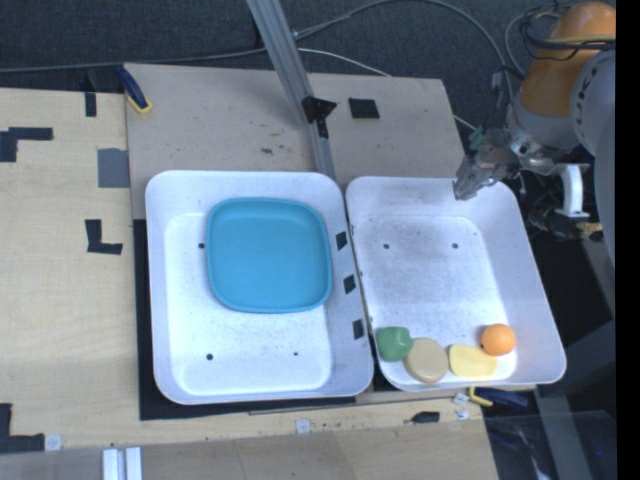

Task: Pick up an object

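2 shallow white bins side by side: left white bin [170, 298] carrying a flat blue rounded-square plate [268, 254]; right white bin [520, 258] with 4 small things lined along its near edge: a green rounded lump [394, 343], a tan oval piece [427, 359], a yellow block [470, 361], an orange ball [497, 340]. grey two-finger gripper [466, 188] poised over the right bin's far right corner, well apart from the row; grip state impossible to tell.

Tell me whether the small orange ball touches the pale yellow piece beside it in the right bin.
Cannot tell. In the camera view the orange ball meets the yellow piece's outline with no visible gap, but overlap could cause that.
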Available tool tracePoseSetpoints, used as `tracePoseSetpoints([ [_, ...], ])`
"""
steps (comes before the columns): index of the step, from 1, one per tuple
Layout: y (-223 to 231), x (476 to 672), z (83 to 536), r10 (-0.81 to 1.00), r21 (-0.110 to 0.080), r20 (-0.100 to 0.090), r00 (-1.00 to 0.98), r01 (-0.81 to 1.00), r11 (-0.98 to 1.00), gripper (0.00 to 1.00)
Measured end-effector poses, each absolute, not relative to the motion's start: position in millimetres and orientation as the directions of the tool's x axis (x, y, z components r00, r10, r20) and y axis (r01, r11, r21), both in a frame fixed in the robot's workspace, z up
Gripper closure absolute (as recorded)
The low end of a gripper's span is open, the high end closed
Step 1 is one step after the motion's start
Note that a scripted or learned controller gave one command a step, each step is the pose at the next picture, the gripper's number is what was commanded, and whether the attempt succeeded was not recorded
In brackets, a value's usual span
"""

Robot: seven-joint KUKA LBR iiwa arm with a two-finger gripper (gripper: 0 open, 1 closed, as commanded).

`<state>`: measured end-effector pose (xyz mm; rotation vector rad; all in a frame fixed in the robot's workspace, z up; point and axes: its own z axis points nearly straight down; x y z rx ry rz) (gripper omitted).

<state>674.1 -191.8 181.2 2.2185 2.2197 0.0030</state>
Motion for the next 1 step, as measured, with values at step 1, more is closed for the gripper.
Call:
tracePoseSetpoints([
  [1, -188.0, 673.6, 223.7, 1.000, 0.003, 0.000, -0.001, 1.000, 0.001, 1.00],
])
